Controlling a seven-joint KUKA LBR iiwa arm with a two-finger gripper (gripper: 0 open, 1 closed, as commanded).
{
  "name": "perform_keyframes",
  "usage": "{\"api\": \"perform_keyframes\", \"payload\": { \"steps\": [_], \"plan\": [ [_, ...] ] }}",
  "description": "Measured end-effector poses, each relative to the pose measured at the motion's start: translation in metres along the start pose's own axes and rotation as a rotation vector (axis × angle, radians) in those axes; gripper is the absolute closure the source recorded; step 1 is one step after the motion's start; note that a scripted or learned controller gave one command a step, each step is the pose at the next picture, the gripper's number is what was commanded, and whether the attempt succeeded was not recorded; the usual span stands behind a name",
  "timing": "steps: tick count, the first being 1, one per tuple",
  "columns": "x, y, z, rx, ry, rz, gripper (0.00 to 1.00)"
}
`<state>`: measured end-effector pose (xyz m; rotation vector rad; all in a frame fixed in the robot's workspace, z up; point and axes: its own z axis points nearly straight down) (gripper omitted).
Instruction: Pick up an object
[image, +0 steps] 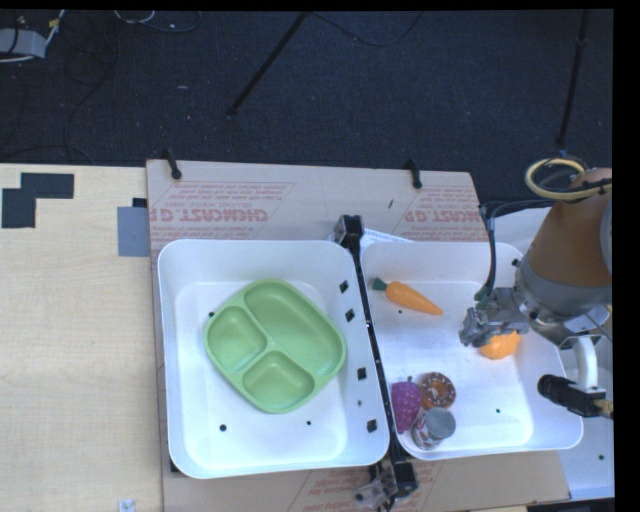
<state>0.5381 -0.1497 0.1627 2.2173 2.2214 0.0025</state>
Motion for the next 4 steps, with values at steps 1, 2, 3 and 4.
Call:
{"api": "perform_keyframes", "payload": {
  "steps": [1, 2, 3, 4],
  "plan": [
    [-0.004, -0.004, -0.044, 0.002, 0.001, 0.0, 1.0],
    [-0.009, 0.006, -0.095, 0.0, 0.0, 0.001, 1.0],
    [0.041, -0.009, -0.087, 0.008, 0.003, 0.0, 1.0],
    [0.091, -0.003, -0.083, 0.007, 0.004, -0.002, 1.0]
  ]
}}
